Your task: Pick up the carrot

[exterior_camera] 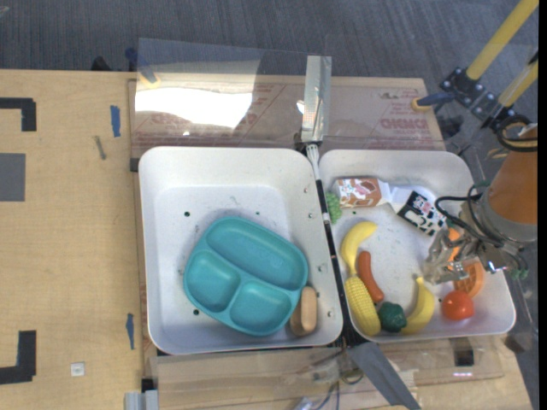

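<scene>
Nearest you, along the lower edge of the frame, a bread roll [304, 310] stands in the lower right corner of the left bin [149, 229], touching the rim of a teal divided plate [246, 276] that takes up most of that bin's floor.

Level with it, in the lower part of the right bin [402, 154], you see from left to right a yellow corn cob [361, 304], a dark green broccoli head [392, 316], a curved banana [421, 304] and a red tomato [457, 306]. The broccoli lies between the cob and this banana, touching both.

Above the cob lies a red-orange sausage [369, 276], and above that a second banana [357, 237]. Near the bin's upper edge you find a brown-and-white printed carton [357, 192], and to its right a black-and-white patched carton [423, 212].

The arm [517, 186] enters at the right of the frame, its orange band over the bin's right rim. The gripper [444, 263] hangs low over the bin's right side, just above the tomato.

The carrot [472, 278] appears as an orange shape just beside the gripper, on its right, above the tomato. You cannot tell from this view whether the gripper is parted or closed, nor whether it has hold of the carrot.

The tan bench [60, 229] fills the left of the frame.
</scene>
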### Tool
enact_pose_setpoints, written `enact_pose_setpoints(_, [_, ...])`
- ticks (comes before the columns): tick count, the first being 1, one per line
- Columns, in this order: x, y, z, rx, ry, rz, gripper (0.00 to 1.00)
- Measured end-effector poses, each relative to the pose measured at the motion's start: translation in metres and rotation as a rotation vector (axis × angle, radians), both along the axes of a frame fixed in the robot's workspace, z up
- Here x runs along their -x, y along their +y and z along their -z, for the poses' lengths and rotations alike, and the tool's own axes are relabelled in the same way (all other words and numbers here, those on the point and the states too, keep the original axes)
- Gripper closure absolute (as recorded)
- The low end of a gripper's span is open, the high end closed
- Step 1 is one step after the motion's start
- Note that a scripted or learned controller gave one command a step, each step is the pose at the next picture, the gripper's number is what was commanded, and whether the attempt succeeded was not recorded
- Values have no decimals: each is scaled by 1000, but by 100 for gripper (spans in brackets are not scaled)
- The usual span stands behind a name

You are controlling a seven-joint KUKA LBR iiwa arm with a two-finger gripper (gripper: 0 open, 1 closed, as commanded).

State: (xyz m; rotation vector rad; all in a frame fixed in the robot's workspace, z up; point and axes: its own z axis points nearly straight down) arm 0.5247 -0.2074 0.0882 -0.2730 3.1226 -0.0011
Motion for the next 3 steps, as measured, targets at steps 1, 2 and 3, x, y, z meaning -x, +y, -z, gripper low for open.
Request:
enact_pose_setpoints(1, [-15,57,-81,-1,-6,152,100])
enact_pose_setpoints(2, [-43,100,-117,1,-5,-213,100])
enact_pose_setpoints(3, [25,50,-18,-2,9,-518,100])
